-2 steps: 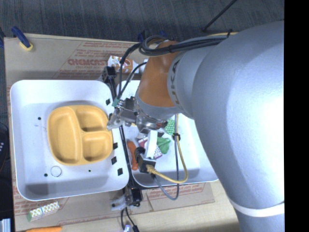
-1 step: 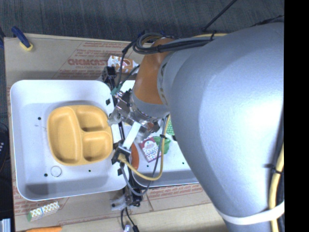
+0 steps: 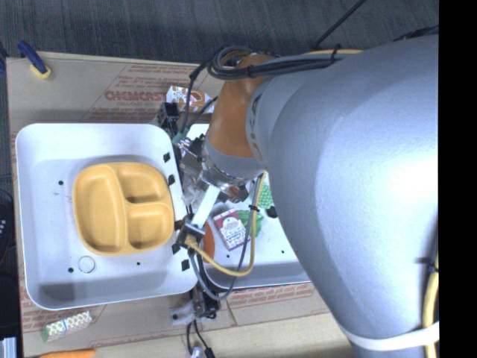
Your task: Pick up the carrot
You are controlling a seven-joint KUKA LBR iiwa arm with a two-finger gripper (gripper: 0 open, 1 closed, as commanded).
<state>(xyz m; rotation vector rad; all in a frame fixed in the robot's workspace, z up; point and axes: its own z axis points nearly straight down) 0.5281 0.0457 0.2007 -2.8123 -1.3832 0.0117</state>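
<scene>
Jaws, whose spread I cannot tell, hang low in the right bin (image 3: 287, 263) beside the orange carrot (image 3: 209, 242), seemingly lined up to grasp it.

- The worktop (image 3: 89, 80) is covered in flattened brown cardboard with faded red print.
- Dark grey ribbed carpet (image 3: 149, 10) runs beyond its far edge.
- A blue-and-yellow clamp (image 3: 33, 60) sits at the far left corner of the cardboard.
- Lighting is even and soft, without hard shadows.
</scene>
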